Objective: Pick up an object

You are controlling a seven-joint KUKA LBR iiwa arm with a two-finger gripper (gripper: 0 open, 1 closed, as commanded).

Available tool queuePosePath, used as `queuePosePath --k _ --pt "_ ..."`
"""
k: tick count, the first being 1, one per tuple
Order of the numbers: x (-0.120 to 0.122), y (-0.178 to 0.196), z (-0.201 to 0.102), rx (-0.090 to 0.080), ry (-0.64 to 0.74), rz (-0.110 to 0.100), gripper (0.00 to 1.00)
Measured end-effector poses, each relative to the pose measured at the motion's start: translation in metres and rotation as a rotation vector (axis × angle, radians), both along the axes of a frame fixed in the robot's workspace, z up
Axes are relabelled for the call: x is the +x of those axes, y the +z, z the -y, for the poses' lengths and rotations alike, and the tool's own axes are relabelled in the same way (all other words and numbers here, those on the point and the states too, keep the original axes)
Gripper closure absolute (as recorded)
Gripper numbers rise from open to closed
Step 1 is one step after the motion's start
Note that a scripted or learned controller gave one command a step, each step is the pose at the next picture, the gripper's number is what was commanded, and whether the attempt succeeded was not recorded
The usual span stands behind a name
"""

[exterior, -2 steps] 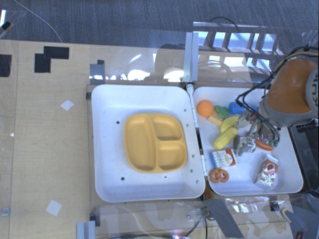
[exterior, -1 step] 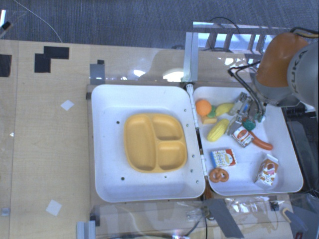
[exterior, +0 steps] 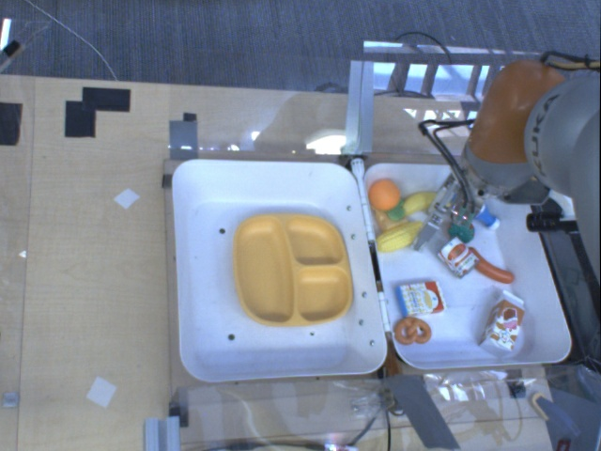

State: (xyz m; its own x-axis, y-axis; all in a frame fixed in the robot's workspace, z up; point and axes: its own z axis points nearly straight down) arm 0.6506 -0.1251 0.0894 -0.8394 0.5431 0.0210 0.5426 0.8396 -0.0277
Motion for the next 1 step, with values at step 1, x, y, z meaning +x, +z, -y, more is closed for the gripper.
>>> queuePosePath --k 1 --pt "0.0091 0.0161 -0.0031 -0.003 0.009 0.041 1.00"
